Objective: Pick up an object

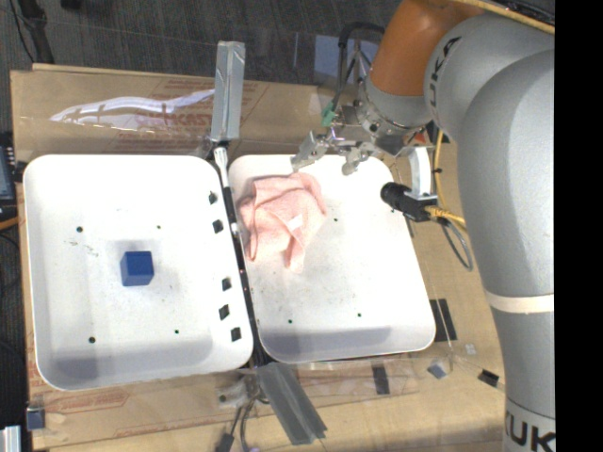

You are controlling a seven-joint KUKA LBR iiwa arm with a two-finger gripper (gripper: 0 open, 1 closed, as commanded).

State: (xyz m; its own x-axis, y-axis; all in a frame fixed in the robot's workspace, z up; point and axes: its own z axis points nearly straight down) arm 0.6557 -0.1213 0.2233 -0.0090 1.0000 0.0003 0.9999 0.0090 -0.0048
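Evidently spread apart and gripping nothing: two metal fingertips of the gripper (330, 156) showing separately above the far rim of the right bin (396, 281), one tip over the far edge of the pink cloth (281, 217), the other further toward the arm side. Not touching the cloth, as far as can be judged; hanging just beyond and above it. Behind the jaws, a cluster of cables and a green fitting, then the orange band (407, 40) and the bulky grey arm (504, 186) coming in from the side away from the cloth.

Crumpled in a loose heap, that cloth, in the right bin's far corner, close against the divider shared with the left bin (57, 252). Well apart from the cloth, out in the middle of the left bin, a small blue cube (138, 267), sitting flat and alone. Beyond the cloth, on the bench behind both bins, a flattened clear plastic bag (132, 111) on cardboard.

Step in hand, at a guess: the approach, with nothing picked yet and the cloth as the nearest candidate. Next move, probably: shift the jaws a little toward the heap's middle, lower straight down into the thickest fold, close, then lift. Worth minding: soft fabric may slip out if only a thin edge gets pinched, and the nearby bin wall leaves little room on that side.
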